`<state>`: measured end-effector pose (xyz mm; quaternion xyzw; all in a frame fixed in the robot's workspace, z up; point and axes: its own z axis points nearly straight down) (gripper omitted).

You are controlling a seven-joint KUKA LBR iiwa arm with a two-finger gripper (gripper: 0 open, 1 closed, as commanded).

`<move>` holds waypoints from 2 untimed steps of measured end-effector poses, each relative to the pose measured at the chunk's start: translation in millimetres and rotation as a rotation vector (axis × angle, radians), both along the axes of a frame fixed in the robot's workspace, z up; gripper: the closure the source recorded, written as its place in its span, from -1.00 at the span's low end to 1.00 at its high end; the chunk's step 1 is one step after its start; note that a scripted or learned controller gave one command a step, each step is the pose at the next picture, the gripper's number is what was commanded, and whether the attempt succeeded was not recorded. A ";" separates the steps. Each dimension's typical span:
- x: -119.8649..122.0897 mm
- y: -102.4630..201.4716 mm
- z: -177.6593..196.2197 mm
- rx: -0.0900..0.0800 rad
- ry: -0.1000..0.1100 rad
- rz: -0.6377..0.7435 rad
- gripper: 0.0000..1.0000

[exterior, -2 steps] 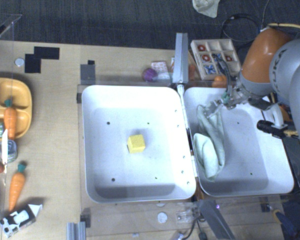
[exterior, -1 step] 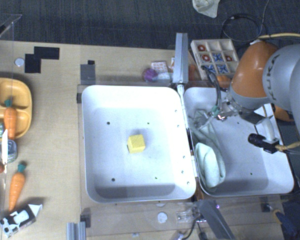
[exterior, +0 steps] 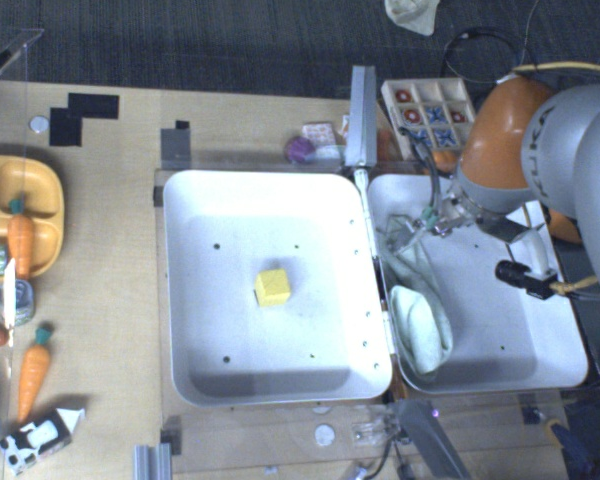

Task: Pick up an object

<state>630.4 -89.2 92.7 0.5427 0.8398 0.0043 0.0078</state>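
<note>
A small yellow cube (exterior: 273, 287) lies near the middle of the left bin (exterior: 210, 368). A pale, whitish-green oval object (exterior: 418, 326) rests in the right bin (exterior: 520, 363), against its left wall near the front. My gripper (exterior: 408, 236) hangs low over the rear left part of the right bin, just behind the pale object and apart from the cube. The grey arm with its orange band (exterior: 500, 143) reaches in from the right and covers the bin's back right corner.
A metal divider (exterior: 361, 118) stands between the bins at the back. Behind them lie a purple item (exterior: 299, 149) and a tray of small pieces (exterior: 427, 108). Toy carrots (exterior: 32, 363) and a yellow plate (exterior: 20, 213) sit at far left.
</note>
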 end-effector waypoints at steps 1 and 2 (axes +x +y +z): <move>3.3 2.2 13.9 0.002 -0.011 0.001 1.00; 3.3 2.0 13.8 0.002 -0.011 0.001 -1.00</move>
